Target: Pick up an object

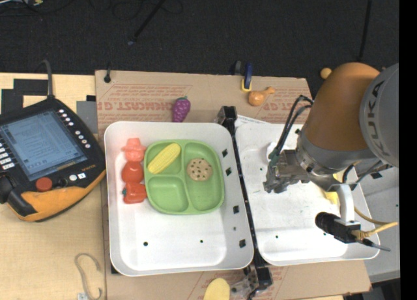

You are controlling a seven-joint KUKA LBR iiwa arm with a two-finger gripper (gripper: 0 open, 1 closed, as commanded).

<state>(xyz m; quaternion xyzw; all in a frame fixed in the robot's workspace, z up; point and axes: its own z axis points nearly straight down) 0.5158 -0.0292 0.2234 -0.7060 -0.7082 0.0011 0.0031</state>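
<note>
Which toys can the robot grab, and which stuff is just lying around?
For the job:
tool
red toy
corn
cookie
green plate

Just lying about:
purple grapes
orange toy
control tablet
yellow thing

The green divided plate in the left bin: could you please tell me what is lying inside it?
The green divided plate holds a yellow corn cob in one upper compartment and a cookie in the other. The lower compartment shows bare green. Whatever lies beneath the plate is covered.
</note>
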